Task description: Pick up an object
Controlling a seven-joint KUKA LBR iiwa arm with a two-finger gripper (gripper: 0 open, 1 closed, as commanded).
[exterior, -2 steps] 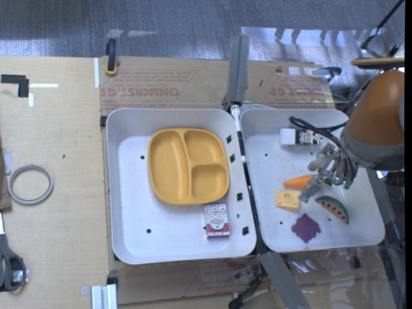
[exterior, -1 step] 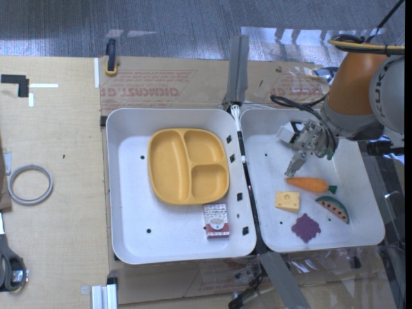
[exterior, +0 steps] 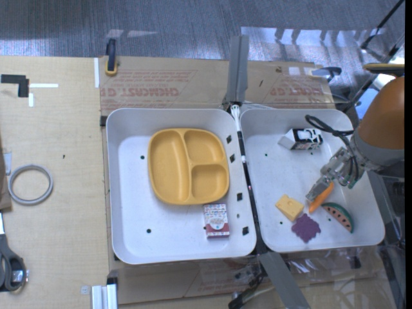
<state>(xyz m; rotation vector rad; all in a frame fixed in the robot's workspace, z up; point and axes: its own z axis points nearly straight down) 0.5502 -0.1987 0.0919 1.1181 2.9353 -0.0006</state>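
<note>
The bench [exterior: 51, 121] is the largest thing, a pale wooden top with brown cardboard [exterior: 167, 85] lying under the far side of the two bins. The left bin [exterior: 125, 224] holds a yellow divided plate [exterior: 188, 166], which lies flat in the middle part, and a small printed packet [exterior: 217, 221] just beside the near edge of the plate, apart from the bin wall.

The right bin [exterior: 270, 172] holds the smaller objects. The arm [exterior: 386, 124] comes in from the right over this bin, and the gripper [exterior: 324, 187] hangs low above its right half, pointing down and to the left. An orange carrot-like piece [exterior: 320, 196] shows at the fingertips and seems to be between them, but the view is too small there, so I cannot tell how far the jaws are open or if they really hold it.

Around the gripper lie several things close together: a watermelon slice [exterior: 339, 216] just to its right and nearer, a purple piece [exterior: 306, 227] below it, and a yellow cheese-like wedge [exterior: 289, 206] to the left of it. A small black and white object [exterior: 302, 138] is well apart, near the far wall.

On the bench left of the bins lies a grey ring [exterior: 28, 184].
</note>
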